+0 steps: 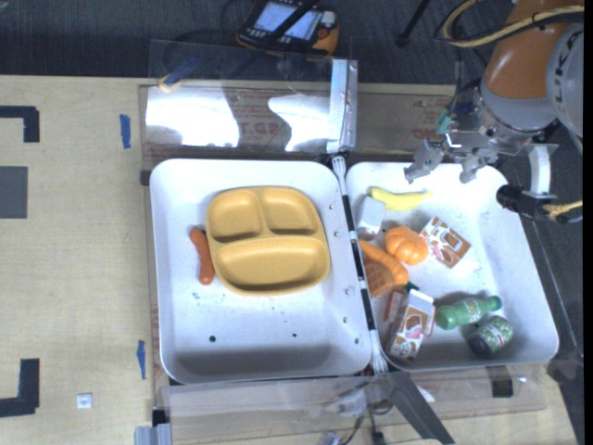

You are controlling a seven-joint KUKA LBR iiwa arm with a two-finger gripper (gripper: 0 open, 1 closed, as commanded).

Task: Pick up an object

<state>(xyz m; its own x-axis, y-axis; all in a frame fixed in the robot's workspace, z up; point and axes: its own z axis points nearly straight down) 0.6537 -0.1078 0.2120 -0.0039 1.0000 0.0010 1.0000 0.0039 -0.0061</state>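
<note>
The tool (447,163) hangs over the far rim of the right bin (533,290), its two fingers spread apart with nothing between them. Just at its seven o'clock lies a yellow banana (398,196). Farther toward six o'clock sit an orange pumpkin-like toy (406,245), a small printed carton (446,242), a green bottle (468,311), a dark can (490,335) and a second carton (413,324). At nine o'clock across the divider, the left bin (176,323) holds a yellow divided tray (267,239) with an orange sausage (202,254) touching its left side.
</note>
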